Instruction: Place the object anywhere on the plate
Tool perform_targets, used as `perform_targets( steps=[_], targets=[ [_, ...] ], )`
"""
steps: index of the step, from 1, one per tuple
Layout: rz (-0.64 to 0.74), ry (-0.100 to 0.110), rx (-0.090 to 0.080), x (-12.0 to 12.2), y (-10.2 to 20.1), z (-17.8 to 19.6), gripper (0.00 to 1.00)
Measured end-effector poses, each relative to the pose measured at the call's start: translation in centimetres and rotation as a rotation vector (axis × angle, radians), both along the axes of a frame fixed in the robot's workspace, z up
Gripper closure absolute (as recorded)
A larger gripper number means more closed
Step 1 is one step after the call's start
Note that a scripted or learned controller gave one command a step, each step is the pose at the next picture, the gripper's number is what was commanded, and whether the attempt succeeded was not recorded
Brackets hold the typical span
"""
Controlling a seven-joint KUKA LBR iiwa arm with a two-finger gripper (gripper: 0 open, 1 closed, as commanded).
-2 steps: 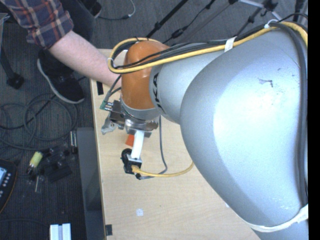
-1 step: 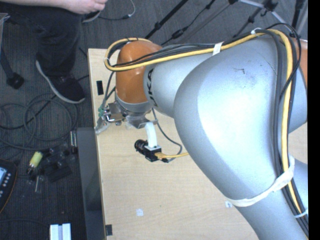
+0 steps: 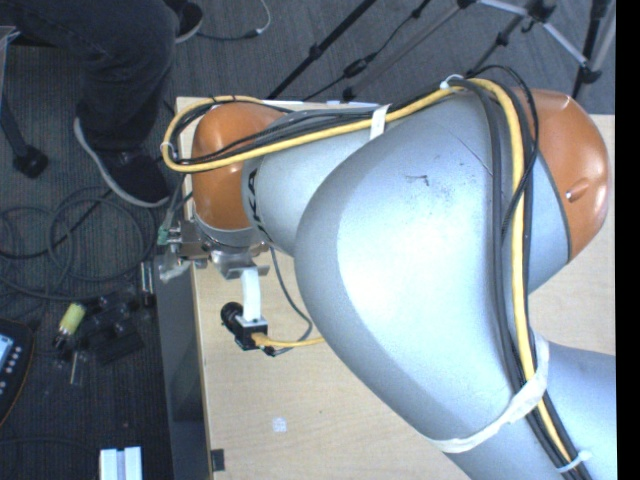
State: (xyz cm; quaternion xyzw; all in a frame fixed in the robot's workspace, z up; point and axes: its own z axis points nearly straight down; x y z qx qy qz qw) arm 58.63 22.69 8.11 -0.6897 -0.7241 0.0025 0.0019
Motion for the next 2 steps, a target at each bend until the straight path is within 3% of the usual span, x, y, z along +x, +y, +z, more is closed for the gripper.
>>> perform_targets(
  steps=[1, 2],
  targets=[
    [-0.848, -0.004, -0.008, 1.97, -4.32, 5.46, 0.00],
    [-0.845, -0.001, -0.015, 1.90, -4.29, 6.14, 1.00]
  ],
)
